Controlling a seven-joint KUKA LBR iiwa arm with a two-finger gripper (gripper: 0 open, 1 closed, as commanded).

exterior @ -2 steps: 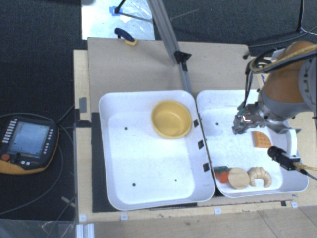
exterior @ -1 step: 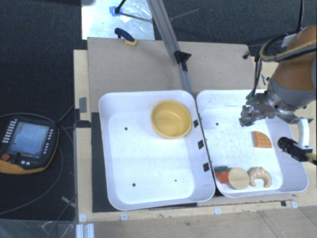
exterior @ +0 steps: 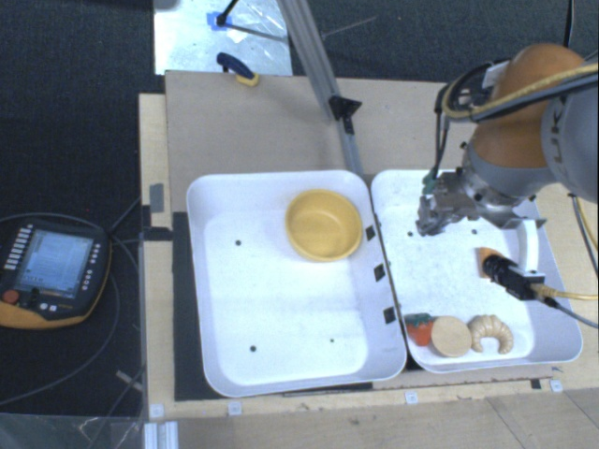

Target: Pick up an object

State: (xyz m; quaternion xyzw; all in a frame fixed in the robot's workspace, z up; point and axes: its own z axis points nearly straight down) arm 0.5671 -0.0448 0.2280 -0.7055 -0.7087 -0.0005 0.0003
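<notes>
A yellow bowl sits upright near the back right corner of the left bin. In the right bin, along its front edge, lie a small red and green item, a round tan disc and a pale croissant-shaped piece. My gripper hangs over the back left part of the right bin, well behind those three objects. Nothing shows between its fingers, and their spacing is too dark and small to read.
A metal pole slants across the bench behind the bins. A teach pendant lies on the floor at the left. A black connector with an orange end and cable crosses the right bin's right side.
</notes>
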